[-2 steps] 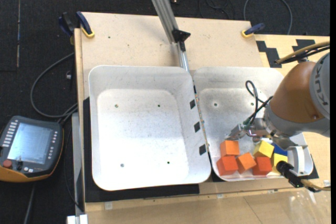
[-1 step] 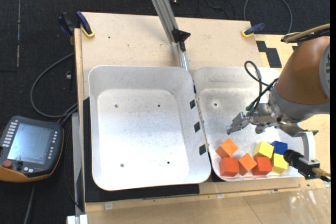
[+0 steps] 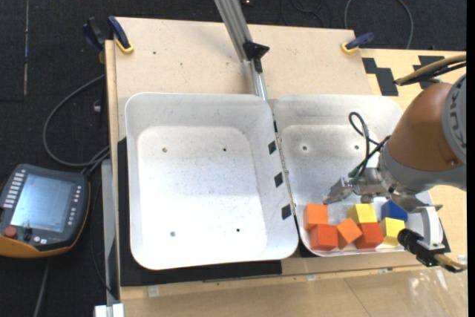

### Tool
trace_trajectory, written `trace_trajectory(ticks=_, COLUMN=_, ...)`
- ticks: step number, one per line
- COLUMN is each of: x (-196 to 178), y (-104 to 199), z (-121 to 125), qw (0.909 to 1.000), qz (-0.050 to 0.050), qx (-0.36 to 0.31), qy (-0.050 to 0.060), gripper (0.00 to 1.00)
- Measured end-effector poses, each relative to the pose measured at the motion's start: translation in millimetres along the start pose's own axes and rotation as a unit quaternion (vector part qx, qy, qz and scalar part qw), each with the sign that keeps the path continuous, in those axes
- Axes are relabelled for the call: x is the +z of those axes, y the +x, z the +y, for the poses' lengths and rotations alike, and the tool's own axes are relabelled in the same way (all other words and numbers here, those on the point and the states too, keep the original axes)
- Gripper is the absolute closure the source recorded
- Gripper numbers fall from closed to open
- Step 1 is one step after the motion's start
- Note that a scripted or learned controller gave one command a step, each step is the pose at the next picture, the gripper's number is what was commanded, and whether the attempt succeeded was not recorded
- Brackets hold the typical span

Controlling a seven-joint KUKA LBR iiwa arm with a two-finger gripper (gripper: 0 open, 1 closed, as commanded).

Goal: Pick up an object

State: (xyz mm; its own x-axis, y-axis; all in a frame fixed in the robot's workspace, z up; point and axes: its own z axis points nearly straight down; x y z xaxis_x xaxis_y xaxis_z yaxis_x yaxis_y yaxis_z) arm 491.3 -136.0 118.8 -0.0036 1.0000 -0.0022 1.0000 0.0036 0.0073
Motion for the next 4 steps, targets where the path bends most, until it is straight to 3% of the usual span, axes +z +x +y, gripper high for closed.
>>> trace_trajectory(ticks=1, x=22.9, y=-49.6, z=-1.4, qw=1.0, qz=0.003, qx=0.002, qy=0.003, gripper=0.0)
trace_trajectory(ticks=2, x=22.1, y=-87.2, z=0.6, qw=1.0, qz=0.001, qx=0.001, qy=0.0, gripper=0.0)
trace_trajectory(ticks=3, x=23.4, y=-87.6, z=82.5, qw=1.0, qz=-0.001, qx=-0.001, qy=0.0, gripper=0.0)
trace_trajectory(ticks=4, x=-11.8, y=-38.8, z=148.3, qw=1.0, qz=0.001, qx=-0.003, qy=-0.001, gripper=0.0)
